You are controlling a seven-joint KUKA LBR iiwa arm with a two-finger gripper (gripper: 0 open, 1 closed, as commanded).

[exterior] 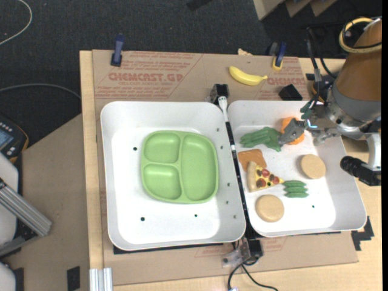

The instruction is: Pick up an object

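1. The orange piece (295,130) lies in the right bin (345,214) near its far edge, touching the leafy green (262,137).
2. My claw (301,126) is at it; whether it is spread or pinching, I cannot tell.
3. I judge nothing is lifted yet.
4. The far wall is close; toward the round cookie (313,166) there is more room.

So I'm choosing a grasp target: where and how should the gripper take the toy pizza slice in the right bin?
Probably best to come straight down on the pizza slice and pinch across its narrow pointed half, which points toward the pea pods. It lies flat, with the brown toast touching its wide end, so that end leaves little finger room. The tip seems to have bare bin floor on both sides.
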